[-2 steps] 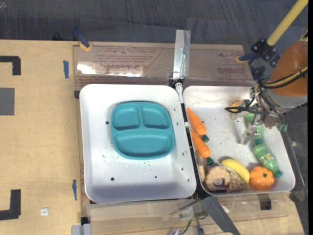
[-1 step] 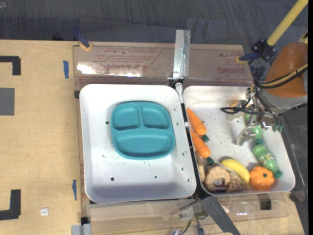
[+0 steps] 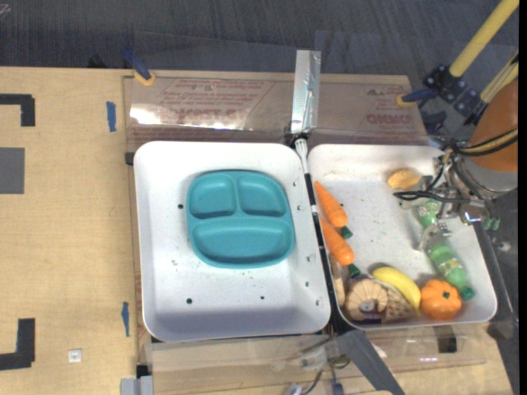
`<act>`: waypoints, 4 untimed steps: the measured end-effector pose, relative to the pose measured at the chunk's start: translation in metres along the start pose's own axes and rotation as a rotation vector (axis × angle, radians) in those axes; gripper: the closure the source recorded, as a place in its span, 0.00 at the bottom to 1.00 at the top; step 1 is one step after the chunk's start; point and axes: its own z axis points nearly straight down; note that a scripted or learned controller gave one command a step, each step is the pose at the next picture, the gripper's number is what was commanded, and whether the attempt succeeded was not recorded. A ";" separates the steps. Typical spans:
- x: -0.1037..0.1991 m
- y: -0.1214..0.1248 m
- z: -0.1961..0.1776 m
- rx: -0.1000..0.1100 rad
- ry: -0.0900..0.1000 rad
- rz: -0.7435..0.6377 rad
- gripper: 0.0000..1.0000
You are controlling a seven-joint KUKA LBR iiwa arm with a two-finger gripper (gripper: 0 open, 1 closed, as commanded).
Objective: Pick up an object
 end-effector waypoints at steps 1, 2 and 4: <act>-0.005 0.001 -0.015 0.004 -0.015 -0.002 1.00; -0.056 0.041 0.000 -0.001 -0.004 -0.099 1.00; -0.076 0.027 0.001 -0.002 -0.004 -0.394 1.00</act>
